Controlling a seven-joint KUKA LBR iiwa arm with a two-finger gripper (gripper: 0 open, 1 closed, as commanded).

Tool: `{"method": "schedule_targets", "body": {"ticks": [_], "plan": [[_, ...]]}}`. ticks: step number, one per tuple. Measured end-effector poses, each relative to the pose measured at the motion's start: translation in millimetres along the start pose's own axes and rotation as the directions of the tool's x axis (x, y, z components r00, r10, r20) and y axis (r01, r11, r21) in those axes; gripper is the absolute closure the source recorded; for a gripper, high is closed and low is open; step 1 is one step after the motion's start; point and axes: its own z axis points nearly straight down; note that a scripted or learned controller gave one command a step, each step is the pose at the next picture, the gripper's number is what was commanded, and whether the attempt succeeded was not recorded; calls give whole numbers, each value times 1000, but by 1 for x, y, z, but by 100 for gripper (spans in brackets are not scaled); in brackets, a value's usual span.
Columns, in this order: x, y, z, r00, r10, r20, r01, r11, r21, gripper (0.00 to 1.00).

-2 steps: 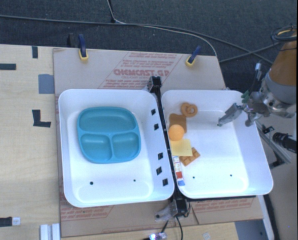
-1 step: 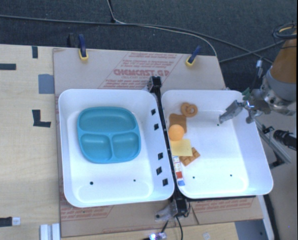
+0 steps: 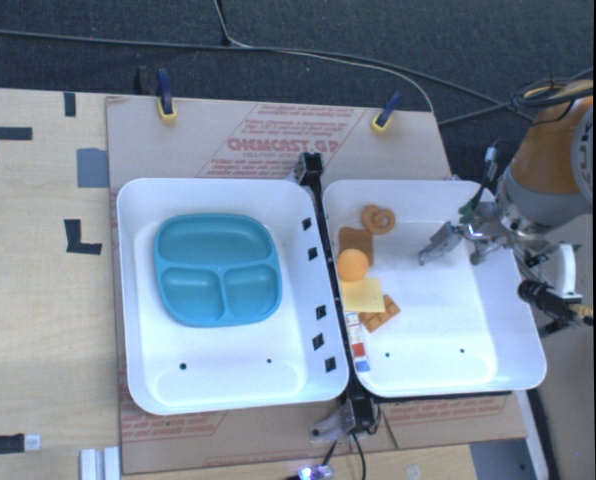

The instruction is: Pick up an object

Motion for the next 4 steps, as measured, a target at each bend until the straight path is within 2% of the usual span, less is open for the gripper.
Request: {"method": "schedule_targets", "body": {"ticks": [1,2,3,4], "plan": [[-5,5,61,1000,0,1,0,1000,-1,0],[-5,6,71,1000,0,3,0,1000,-8,0],[-6,7,59,1000,-1,8,1,1000,-14,100],[-11,5,-2,1000,1,3,-1,1000,-12,100]]}}
